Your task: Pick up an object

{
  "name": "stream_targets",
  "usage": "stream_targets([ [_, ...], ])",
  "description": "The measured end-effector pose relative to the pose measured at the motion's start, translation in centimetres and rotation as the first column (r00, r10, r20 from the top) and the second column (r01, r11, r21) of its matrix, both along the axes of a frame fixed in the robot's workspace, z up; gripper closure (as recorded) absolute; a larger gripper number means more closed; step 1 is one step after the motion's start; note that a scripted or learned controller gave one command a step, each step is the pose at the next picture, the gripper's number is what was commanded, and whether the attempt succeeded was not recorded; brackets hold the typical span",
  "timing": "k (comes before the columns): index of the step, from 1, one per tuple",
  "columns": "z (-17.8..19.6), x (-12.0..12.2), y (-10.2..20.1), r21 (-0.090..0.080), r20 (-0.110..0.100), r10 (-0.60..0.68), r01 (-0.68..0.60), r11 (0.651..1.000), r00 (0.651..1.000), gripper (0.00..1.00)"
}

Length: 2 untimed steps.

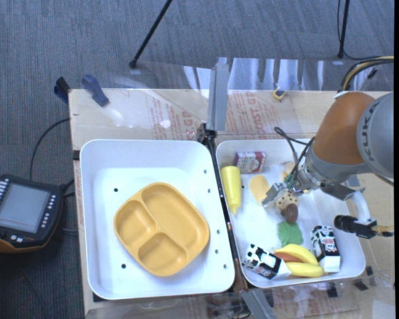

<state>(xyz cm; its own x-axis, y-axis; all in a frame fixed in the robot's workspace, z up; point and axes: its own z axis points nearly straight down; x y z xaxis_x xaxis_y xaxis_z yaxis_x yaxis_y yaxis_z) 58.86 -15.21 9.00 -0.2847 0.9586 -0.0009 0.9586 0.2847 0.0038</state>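
Gripper (282, 198) low in right bin (356, 261); finger state: cannot tell. Small brown egg-shaped item (290, 212) directly beneath fingertips, green piece (290, 233) just beyond. Judged light, rigid, smooth, prone to roll; pinch across narrow middle. Yellow slab (258, 188) beside gripper.

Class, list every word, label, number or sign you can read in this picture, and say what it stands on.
"KU", white letters running down the grey arm; the rest is cut off.
Red print on the bench top behind the bins: too blurred to read.
Label on the red can: too small to read.
Screen of the handheld pendant: no readable text.
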Motion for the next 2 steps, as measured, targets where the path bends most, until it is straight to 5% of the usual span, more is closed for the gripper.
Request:
stream_targets([
  [1,1.0,0.2,-0.1,-0.002,0.004,-0.004,0.004,1.000,1.000,1.00],
  [2,-0.5,3.4,0.8,0.000,-0.008,-0.258,0.258,0.966,0.966,1.00],
])
